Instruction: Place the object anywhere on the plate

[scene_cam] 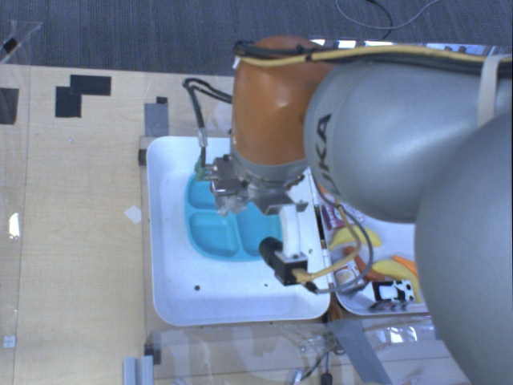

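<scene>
My arm (377, 127) comes in from three o'clock and covers most of the right half of the scene, its orange band (272, 103) sitting over the top of the left bin (172, 239). The wrist hardware hangs directly above the blue plate (216, 231), a compartmented dish lying in the left bin toward its nine o'clock side. My gripper (240, 195) is buried under the wrist, and I cannot tell how it is set or whether anything is in it. The bare white floor of the left bin runs from six to eight o'clock below the plate. In the right bin (361, 303), at about four o'clock, I see a yellow object (350, 237), an orange one (405, 265) and a small black-and-white item (390, 293), partly masked by my cables; which of them is the task's object I cannot tell. The bench (72, 239) is pale wood with black tape shapes (80, 95) at ten o'clock. Beyond it, at twelve o'clock, lies dark grey carpet (160, 14) with a thin cable (385, 6) looping across
</scene>
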Available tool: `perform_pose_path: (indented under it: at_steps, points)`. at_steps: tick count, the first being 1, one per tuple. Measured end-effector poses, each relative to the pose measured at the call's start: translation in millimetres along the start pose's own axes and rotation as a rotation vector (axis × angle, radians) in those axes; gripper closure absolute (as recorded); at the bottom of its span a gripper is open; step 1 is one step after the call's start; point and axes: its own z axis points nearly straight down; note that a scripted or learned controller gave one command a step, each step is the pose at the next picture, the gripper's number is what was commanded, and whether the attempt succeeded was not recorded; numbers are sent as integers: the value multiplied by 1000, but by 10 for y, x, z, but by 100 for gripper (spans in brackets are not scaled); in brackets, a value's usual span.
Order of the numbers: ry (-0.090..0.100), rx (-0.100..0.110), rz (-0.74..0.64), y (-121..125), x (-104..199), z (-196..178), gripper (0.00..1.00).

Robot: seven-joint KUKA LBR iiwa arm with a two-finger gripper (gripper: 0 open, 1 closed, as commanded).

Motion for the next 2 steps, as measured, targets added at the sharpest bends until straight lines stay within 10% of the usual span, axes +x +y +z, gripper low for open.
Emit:
perform_pose_path:
  at_steps: [2]
  points:
    - [3,-6,0,31,-17,-211,100]
